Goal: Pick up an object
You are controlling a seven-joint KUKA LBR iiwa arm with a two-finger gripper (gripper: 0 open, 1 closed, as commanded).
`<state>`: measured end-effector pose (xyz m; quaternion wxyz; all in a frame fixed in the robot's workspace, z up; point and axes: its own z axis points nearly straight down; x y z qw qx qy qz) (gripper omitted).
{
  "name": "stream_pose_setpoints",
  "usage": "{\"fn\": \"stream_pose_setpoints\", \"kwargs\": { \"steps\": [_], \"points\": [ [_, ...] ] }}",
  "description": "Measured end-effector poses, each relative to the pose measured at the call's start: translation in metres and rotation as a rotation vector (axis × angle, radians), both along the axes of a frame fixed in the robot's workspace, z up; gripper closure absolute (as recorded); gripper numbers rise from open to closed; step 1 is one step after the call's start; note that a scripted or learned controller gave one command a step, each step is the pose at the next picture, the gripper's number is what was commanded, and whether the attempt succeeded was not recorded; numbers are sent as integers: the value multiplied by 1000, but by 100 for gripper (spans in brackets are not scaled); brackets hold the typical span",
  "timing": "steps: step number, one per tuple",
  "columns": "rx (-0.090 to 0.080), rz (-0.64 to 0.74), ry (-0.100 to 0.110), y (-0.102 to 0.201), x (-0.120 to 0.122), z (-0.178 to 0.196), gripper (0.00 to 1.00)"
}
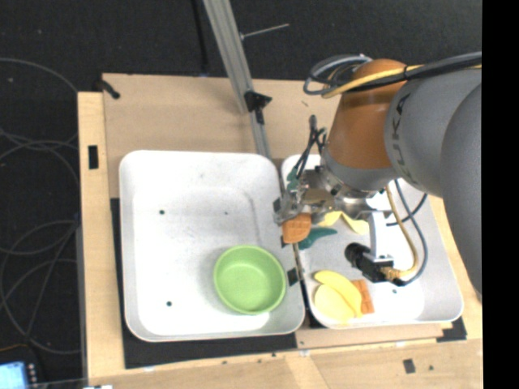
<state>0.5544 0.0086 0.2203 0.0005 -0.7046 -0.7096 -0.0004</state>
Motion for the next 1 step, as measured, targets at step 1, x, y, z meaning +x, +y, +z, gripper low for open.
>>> {"fn": "stream_pose_setpoints", "kwargs": {
  "steps": [1],
  "points": [
    [1, 3, -2, 58, 6, 13, 100]
  ]
}}
